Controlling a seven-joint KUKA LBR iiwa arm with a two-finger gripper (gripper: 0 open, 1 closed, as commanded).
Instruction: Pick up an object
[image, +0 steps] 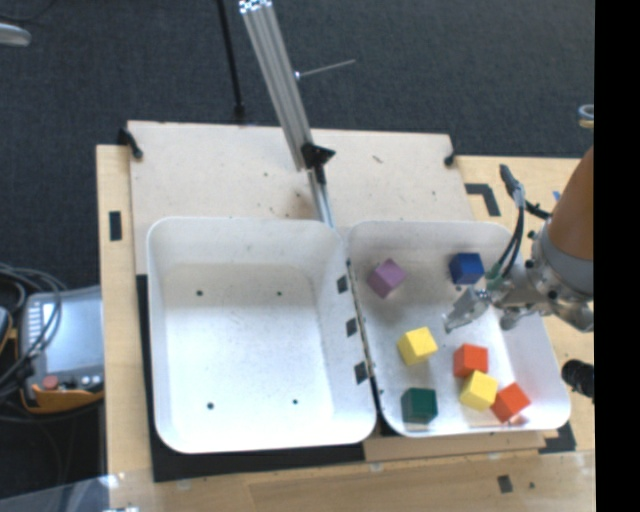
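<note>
The arm reached in from the right, its orange band at the frame edge and its grey wrist low over the right bin (440, 238). The gripper (468, 308) pointed left, its tips hanging over bare floor between the blue cube (466, 267) and the orange cube (471, 359); whether the fingers were spread or closed could not be told, and nothing showed between them. A purple cube (386, 276), two yellow cubes (417, 345) (479, 389), a green cube (419, 404) and another orange cube (511, 401) lay in the same bin.
</note>
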